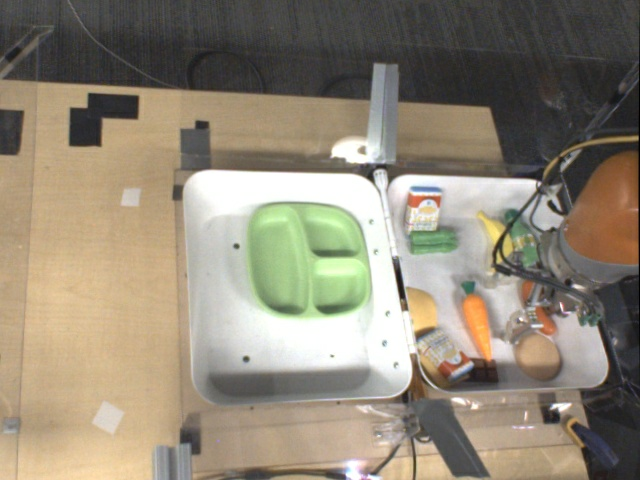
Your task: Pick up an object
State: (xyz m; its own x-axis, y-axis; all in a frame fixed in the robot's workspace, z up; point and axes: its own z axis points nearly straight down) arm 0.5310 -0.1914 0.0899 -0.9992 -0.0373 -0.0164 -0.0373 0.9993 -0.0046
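Observation:
The right bin [470,181] holds several toy foods. An orange carrot [477,325] lies in its middle, and a tan egg-shaped ball [538,357] sits at the near right. A yellow banana [491,230], a small carton [424,208] and a green piece [433,240] lie towards the back. My gripper [534,314] hangs low over the bin's right side, just above the tan ball and right of the carrot. A small red-orange piece [544,320] shows right at the gripper's tip. Cables and the wrist hide what lies beneath.
The left bin [215,298] carries a green divided plate [305,258]. A yellow round piece [421,309] and a snack packet [446,355] lie by the right bin's left wall. A metal post [383,108] stands behind the bins.

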